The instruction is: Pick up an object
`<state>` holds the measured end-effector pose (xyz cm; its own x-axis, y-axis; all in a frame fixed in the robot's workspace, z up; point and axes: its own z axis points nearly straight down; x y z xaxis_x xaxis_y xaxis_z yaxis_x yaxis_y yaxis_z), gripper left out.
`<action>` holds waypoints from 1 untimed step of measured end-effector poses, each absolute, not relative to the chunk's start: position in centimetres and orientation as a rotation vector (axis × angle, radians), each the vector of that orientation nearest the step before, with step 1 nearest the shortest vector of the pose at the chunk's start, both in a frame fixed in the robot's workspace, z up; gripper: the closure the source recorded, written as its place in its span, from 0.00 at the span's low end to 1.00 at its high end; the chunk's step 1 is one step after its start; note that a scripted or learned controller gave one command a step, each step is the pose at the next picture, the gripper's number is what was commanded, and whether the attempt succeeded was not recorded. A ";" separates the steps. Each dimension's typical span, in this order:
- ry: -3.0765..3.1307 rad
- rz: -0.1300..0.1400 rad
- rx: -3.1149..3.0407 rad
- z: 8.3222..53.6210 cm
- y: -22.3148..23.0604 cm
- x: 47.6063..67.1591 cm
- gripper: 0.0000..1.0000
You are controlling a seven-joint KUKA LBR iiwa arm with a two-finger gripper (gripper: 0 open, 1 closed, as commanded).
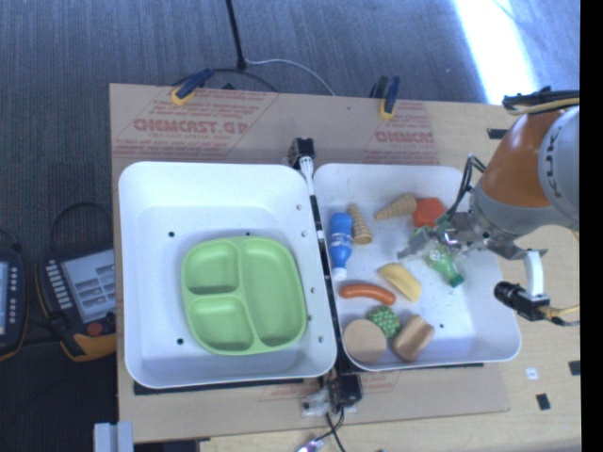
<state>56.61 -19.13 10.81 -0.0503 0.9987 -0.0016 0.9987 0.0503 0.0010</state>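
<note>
The right bin (490, 342) is crowded: toy foods lie close together from 12 to 6 o'clock. The left bin (151, 205) has open floor all around the green plate (245, 295) in its middle.

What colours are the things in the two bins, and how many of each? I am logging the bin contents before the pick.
Green: 3 (divided plate, piece by the gripper, dotted piece)
Blue: 1 (bottle)
Red or orange-red: 2 (sausage, piece)
Yellow: 1 (wedge)
Tan or brown: 4 (two cones, round bun, roll)
Total: 11
</note>
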 end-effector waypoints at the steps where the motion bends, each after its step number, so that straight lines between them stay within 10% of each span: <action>1: 2.666 0.018 1.677 8.9 -21.6 58.0 0.00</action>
